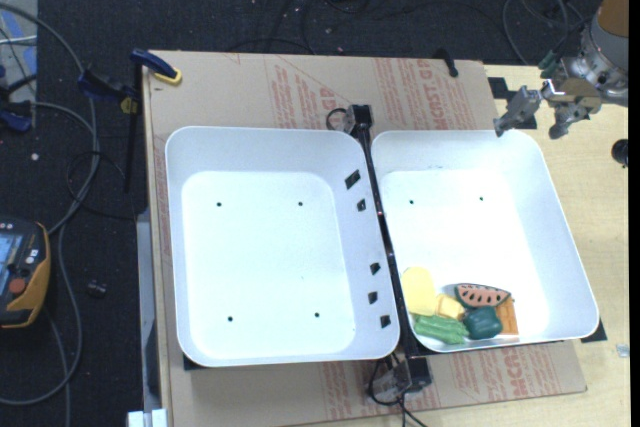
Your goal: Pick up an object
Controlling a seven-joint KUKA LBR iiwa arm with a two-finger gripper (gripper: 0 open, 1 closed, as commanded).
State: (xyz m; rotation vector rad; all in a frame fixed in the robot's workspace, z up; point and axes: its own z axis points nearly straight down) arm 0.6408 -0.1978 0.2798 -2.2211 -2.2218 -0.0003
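**Toys wait in the near corner, jaws stand open at the far rim**

On the far left, off the counter (260,90), a yellow and black device (22,273) lies on the dark floor among loose cables. A blue and yellow clamp (155,67) sits at the counter's far left corner.

The left bin (190,215) comes next, a shallow white tray with a few small dark dots on its floor. A black divider (375,225) with small clips runs between it and the right bin (545,215).

All the things to pick are in the right bin, packed together in its near corner, on the side close to the divider. There is a yellow piece (420,291), a green pickle-like piece (440,329), a teal piece (484,324), a watermelon slice (483,295) and an orange piece (507,317) at the right of the group. They touch each other or lie just beside each other. The pickle's long axis runs roughly left to right, slightly slanted.

The gripper (545,111) hangs over the far right corner of the same bin, above its rim. Its two jaws stand apart with nothing between them. The cluster lies well apart from the jaws, toward the near edge and somewhat to the left. The coming move therefore seems to be a travel across the bin toward the viewer, and then a descent. Because the toys crowd together, a clean grasp of only one may be difficult; the yellow piece or the pickle at the edge of the group looks more free.
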